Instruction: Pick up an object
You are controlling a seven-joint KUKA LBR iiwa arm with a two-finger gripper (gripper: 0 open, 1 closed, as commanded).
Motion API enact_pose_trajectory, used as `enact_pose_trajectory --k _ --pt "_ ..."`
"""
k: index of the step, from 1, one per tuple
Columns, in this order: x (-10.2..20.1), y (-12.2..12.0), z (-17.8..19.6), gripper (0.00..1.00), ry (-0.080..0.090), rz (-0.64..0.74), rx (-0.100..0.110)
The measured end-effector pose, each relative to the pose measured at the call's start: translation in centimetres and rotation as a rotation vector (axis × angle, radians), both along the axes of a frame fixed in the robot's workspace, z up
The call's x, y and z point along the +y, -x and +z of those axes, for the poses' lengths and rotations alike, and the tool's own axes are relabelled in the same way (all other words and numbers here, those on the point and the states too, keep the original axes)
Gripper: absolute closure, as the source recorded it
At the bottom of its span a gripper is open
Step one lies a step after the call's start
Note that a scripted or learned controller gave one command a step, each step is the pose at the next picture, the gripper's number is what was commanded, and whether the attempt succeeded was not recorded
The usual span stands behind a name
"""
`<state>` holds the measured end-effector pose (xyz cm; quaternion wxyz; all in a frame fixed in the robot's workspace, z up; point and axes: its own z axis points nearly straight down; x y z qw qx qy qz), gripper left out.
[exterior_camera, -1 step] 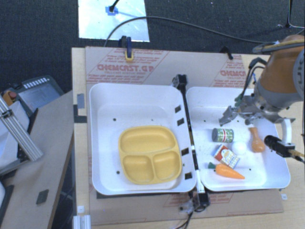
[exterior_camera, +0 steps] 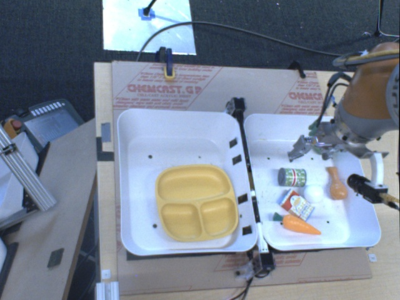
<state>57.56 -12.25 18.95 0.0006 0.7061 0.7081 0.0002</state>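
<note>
Currently the claw (exterior_camera: pixel 307 144) hangs over the right bin (exterior_camera: pixel 362 230), above the can (exterior_camera: pixel 292 177); its state cannot be told. Centre over the can, clear of the carrot (exterior_camera: pixel 299 225), then descend squarely.

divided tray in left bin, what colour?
Yellow; the divided tray shows plainly in the camera view.

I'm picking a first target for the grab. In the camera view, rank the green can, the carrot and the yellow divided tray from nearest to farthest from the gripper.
Measured from the gripper at the upper part of the right bin:
1. Green can, lying just below it in the right bin.
2. Carrot, at that bin's front.
3. Yellow divided tray, over in the left bin.
</note>
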Motion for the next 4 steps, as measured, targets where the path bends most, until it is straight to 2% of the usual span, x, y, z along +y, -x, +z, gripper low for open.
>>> enact_pose_trajectory --k 1,2,3,4 --pt "0.7 0.2 -6.1 0.00 -0.002 -0.001 0.005" --pt "0.6 0.0 -10.5 0.00 0.003 -0.001 -0.007" --pt "0.7 0.0 -9.3 1.00 0.001 -0.001 -0.006" --pt "1.5 -0.5 -4.5 1.00 0.000 0.002 -0.005"
